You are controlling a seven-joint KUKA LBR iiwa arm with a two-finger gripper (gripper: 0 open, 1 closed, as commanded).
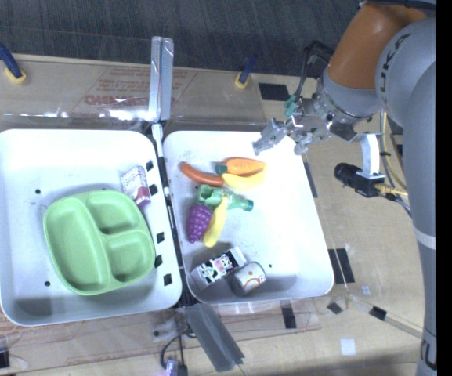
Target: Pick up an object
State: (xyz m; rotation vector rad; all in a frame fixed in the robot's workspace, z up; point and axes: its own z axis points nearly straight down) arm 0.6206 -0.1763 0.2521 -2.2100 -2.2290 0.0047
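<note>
My gripper [271, 139] hangs over the far right part of the right bin [308, 233], nothing between its fingers; they look slightly parted, narrow gap, though it's small in the camera view. I'd call this the approach step: no object picked yet.

Just below and left of the gripper sits the toy pile: orange carrot [243, 165] nearest, yellow piece [245, 182] touching under it, a red-orange sausage shape [198, 174] further left, a teal bit [243, 204], then purple grapes [198, 222] beside a banana [215, 222]. Further down from the tool, near the bin's front wall, a black-and-white carton [216, 267] and a small can [247, 278], touching.

Next move, my guess: descend onto the carrot, line the fingers up across it; the crowding there risks a bad grab.

Well left of the tool, the left bin [14, 210] holds a green divided tray [100, 241] and a small pink packet [135, 182] at the tray's far edge.
</note>
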